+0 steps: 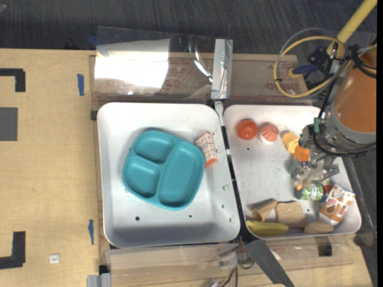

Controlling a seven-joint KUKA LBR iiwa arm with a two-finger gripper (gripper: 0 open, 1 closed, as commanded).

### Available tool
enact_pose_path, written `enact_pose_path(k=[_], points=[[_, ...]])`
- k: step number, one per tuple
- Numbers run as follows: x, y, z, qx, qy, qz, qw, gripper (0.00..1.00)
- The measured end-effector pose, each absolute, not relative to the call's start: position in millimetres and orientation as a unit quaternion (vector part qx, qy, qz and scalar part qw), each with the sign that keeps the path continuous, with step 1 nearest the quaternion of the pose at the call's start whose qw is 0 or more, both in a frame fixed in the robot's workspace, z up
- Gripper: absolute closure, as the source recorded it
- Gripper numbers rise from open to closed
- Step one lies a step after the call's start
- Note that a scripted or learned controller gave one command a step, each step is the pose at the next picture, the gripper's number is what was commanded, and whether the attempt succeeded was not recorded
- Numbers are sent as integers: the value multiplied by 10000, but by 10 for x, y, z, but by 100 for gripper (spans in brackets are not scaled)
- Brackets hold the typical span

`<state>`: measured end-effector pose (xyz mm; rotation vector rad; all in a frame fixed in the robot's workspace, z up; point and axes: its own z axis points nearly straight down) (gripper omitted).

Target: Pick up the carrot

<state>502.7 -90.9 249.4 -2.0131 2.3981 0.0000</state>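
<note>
A: Right shallow white bin (263, 166) — where's the small orange carrot (301, 153)?
B: Near its right edge, just under the two-finger gripper (311, 173). Can't tell jaw state. Centre on it before closing — the green-and-white toy (312, 191) crowds it.

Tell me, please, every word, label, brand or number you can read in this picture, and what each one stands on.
No text can be read.
Small packet beside the teal plate in the left bin: red and white print, too blurred to read.
Small carton in the right bin, below the tool: orange and white print, too small to read.
Green and white item by the carton: any marking is illegible.
</note>
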Motion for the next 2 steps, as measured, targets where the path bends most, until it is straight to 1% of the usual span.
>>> enact_pose_path(k=[2], points=[[5059,-877,2695,-6410,7675,-1,109,100]])
